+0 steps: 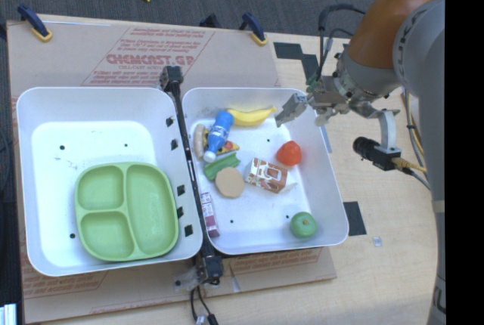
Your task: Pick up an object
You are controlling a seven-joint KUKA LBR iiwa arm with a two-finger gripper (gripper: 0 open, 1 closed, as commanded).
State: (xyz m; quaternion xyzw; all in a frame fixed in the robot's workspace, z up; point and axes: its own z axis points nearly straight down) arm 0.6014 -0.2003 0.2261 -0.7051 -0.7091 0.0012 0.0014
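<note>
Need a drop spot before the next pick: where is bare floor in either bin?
Left bin: bare floor behind the green tray. Right bin: a bare strip between the tomato and green apple. The right bin's left half is crowded around the blue bottle.

Arm comes in from the right, grey links with the orange band (386, 17) up high near the top right corner. Wrist angled down and to the left. Hand (296, 108) sits low at the wrist's left end, fingers (287, 113) pointing left and slightly down, nothing between them. Cables loop off the wrist.
</note>
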